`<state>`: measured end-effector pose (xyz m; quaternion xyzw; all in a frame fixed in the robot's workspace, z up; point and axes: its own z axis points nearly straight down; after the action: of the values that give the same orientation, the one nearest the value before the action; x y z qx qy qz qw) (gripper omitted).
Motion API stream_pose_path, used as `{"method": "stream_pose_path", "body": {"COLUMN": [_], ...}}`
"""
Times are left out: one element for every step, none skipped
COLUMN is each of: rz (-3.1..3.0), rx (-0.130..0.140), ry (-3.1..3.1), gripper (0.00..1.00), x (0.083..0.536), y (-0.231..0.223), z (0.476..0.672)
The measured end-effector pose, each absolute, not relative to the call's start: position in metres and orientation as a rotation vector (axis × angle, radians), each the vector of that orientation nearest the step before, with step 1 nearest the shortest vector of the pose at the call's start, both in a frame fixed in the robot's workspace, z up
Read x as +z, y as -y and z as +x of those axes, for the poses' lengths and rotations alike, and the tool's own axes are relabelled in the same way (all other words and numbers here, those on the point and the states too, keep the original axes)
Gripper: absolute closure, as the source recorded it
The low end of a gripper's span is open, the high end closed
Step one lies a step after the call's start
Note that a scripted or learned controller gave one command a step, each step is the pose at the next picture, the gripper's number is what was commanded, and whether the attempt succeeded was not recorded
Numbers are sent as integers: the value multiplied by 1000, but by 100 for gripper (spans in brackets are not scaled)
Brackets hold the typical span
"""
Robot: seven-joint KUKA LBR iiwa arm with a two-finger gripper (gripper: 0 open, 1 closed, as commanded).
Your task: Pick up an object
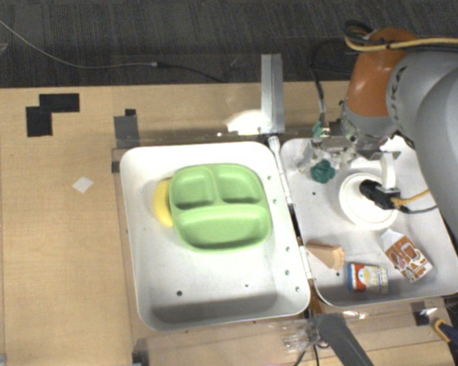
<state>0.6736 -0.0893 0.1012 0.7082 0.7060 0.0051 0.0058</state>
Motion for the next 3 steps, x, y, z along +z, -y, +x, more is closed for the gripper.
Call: {"method": "stream_pose_path", "body": {"rz": [2209, 2081, 1774], "rx": [23, 7, 5], "ry": [-2210, -2345, -2587], "gripper": [100, 100, 100], "x": [114, 187, 129], "y": [88, 77, 93], "z": [676, 670, 649]}}
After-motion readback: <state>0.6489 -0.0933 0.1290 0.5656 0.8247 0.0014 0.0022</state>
